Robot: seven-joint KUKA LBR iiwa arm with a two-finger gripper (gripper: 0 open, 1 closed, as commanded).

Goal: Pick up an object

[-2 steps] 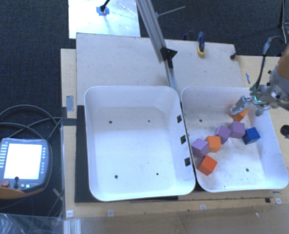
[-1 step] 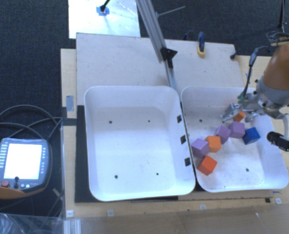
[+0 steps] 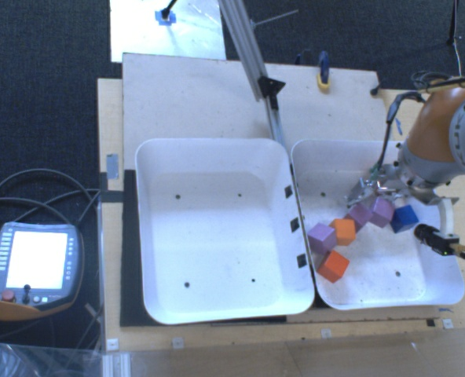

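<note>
Several small cubes lie in the right bin [image 3: 389,293]. A blue cube [image 3: 404,217] and two purple cubes [image 3: 382,210] [image 3: 362,213] cluster in the middle. A third purple cube [image 3: 321,236] and an orange cube [image 3: 344,230] sit nearer the bin's left wall, and a red-orange cube [image 3: 334,265] lies in front of them. My gripper [image 3: 371,187] hangs low over the back of the cluster, just above the two purple cubes. The wrist hides how it meets them.
The left bin [image 3: 150,234] stands beside the right one, their rims touching. A slanted metal pole [image 3: 244,38] crosses the back board down to the bins' junction. A teach pendant [image 3: 32,269] lies off the bench at far left.
</note>
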